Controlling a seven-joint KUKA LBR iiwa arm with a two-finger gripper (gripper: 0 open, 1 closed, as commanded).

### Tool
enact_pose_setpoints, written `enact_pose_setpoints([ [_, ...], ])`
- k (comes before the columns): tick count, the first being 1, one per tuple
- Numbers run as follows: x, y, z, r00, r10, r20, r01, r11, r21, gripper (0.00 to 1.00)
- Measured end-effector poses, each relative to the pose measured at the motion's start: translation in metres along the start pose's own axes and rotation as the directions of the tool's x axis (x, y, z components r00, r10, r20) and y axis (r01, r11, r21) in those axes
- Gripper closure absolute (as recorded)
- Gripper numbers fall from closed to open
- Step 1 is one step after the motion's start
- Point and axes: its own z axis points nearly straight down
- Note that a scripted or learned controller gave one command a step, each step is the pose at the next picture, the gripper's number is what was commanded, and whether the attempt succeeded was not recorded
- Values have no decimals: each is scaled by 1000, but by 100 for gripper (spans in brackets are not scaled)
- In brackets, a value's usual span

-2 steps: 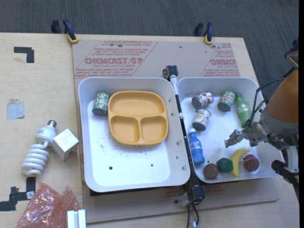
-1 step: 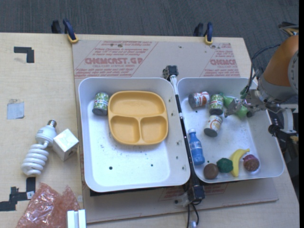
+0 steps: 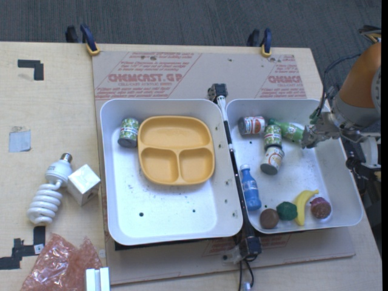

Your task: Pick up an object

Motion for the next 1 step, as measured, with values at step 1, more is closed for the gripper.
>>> enact_pose_setpoints([
  [1,2,0,0,1000,-1,-4,1,1000,1,0],
])
